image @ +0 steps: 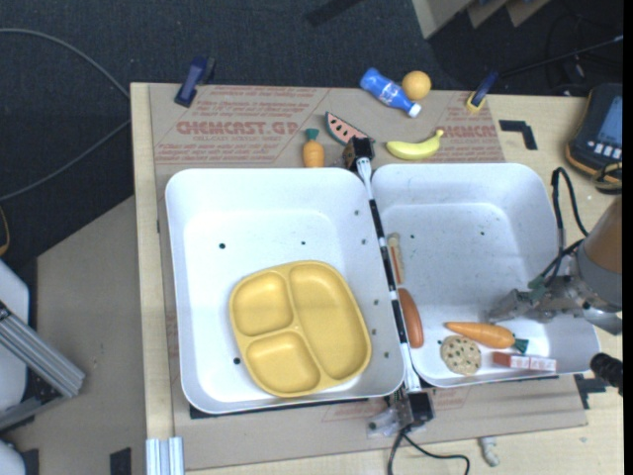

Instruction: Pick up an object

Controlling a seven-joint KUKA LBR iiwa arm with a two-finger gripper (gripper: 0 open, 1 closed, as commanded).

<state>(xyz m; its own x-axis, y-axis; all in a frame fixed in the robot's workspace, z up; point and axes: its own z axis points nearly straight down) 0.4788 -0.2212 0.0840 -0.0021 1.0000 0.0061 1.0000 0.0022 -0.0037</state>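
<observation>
Now we see our gripper (pixel 516 302) low in the right bin (pixel 465 191), just above the toy carrot (pixel 479 332); whether its jaws are spread, we cannot tell. Beside the carrot lie a cookie (pixel 460 354) and hot dog (pixel 410 319).

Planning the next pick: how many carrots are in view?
2. One big carrot lies in the right bin near its front, beside the cookie. One small carrot sits on the cardboard behind the bins.
</observation>
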